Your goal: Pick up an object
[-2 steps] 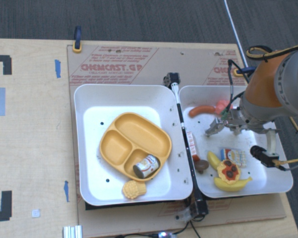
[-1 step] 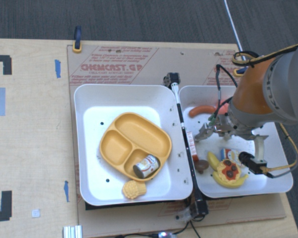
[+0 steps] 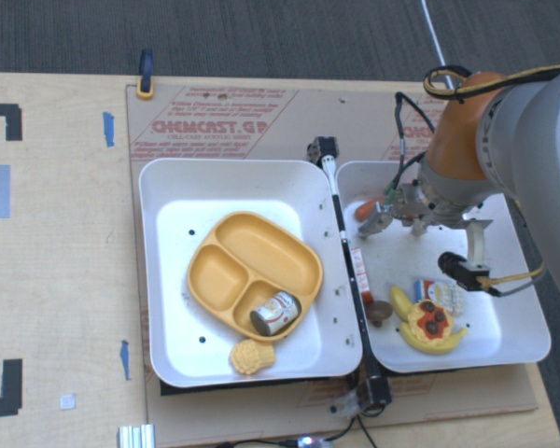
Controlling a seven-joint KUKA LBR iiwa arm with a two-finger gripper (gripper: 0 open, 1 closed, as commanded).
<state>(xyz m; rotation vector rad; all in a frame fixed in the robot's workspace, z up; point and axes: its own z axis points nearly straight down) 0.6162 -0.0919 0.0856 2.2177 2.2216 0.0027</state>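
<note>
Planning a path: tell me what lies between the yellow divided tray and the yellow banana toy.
In the camera view, the bins' adjoining white walls lie between yellow divided tray and yellow banana toy, plus a small brown object.

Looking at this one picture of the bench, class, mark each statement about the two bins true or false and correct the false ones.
1. The yellow divided tray lies in the left bin. True.
2. A small can lies on its side in one of the tray's compartments. True.
3. The banana is in the left bin. False: it lies in the right bin, near its front.
4. The gripper is over the left bin. False: it is over the right bin's rear part.
5. A pale yellow biscuit-like piece lies inside the tray. False: it lies on the bin floor in front of the tray.
</note>
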